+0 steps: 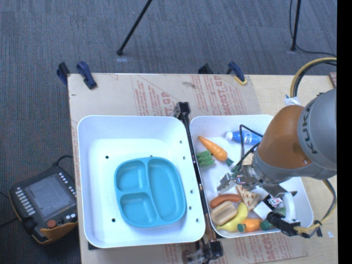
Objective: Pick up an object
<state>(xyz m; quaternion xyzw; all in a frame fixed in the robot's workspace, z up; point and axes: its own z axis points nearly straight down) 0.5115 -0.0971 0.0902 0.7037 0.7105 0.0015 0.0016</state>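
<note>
Camera view, near to far. Nearest me, the right bin's [308, 202] front corner holds a hot dog [224, 201], a banana [237, 218] and a small carrot [251, 224], crowded together and touching, so any of them is a candidate. I see the gripper [237, 179] just above this pile, reaching in from the right; I cannot tell its state. Beyond lie a larger carrot [213, 148], a green piece [205, 158] and a blue bottle [243, 137]. The left bin [93, 147] carries a blue divided tray [150, 192], presumably the place for picked items.
</note>
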